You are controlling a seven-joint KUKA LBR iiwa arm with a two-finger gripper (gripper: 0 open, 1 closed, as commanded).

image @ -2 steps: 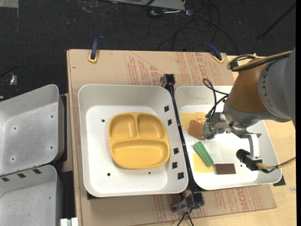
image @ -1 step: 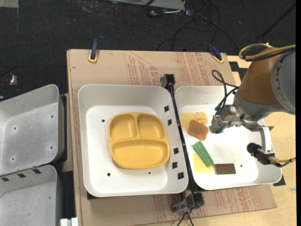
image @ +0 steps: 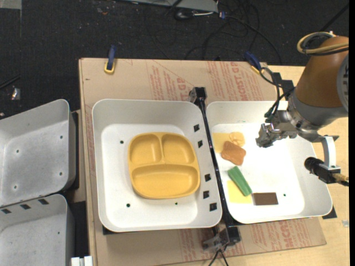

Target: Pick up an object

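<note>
In the right bin point(image: 299, 204) lie several small objects: an orange-brown lump point(image: 233, 153), a pale yellow round piece point(image: 237, 137) behind it, a green stick point(image: 240, 180) on a yellow flat piece point(image: 238, 194), and a dark brown block point(image: 265, 199) near the front. My gripper point(image: 266, 136) hangs over the back middle of this bin, right of the orange-brown lump and apart from it. Nothing shows between its fingers. The arm's grey and orange body hides part of the bin's right side.
The left bin point(image: 111, 204) holds a yellow divided plate point(image: 164, 165). A black divider point(image: 208, 148) runs between the bins. White metal panels point(image: 33, 148) lie off the bench at left. Cables trail across the dark floor behind.
</note>
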